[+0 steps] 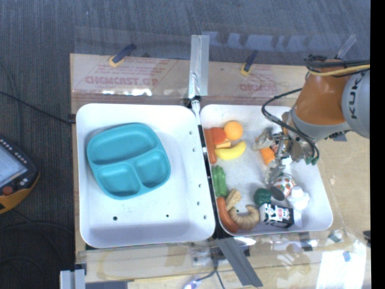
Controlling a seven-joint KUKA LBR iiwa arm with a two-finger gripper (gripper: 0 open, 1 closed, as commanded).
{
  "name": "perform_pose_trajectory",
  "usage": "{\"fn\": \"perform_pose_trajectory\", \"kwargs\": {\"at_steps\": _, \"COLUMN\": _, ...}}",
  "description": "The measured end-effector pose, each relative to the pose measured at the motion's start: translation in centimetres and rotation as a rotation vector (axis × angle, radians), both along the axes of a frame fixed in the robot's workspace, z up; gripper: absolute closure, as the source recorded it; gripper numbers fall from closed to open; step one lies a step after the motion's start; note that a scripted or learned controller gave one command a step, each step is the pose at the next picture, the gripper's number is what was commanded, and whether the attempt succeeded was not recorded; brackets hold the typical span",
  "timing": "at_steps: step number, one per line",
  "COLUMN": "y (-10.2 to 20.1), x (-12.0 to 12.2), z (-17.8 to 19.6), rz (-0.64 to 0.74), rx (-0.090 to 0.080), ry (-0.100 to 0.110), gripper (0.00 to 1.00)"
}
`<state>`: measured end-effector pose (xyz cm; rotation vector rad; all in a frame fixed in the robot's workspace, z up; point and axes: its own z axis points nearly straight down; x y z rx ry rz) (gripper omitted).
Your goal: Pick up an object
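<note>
The grey arm with its orange band (325,101) reaches in from the right over the right bin (322,188). My gripper (278,161) hangs low over the bin's right half. A small orange piece (267,155) lies just beside it on the left, and a white and red ball (287,185) lies just below it. I see nothing clearly held. Further left are an orange ball (233,129), a yellow banana (231,152) and a red-orange block (218,138).
The left bin (108,218) holds a teal divided plate (127,159). Along the right bin's left and front sides lie a green pepper (219,180), a tan pastry shape (242,215), a dark green item (263,196) and a black-and-white box (278,215). Cables loop near the wrist.
</note>
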<state>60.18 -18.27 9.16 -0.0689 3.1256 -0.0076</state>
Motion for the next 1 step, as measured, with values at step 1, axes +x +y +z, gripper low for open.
{"fn": "perform_pose_trajectory", "kwargs": {"at_steps": 1, "y": 0.00, "x": 0.29, "z": 1.19, "rz": 0.000, "rx": -0.004, "ry": -0.010, "gripper": 1.00}}
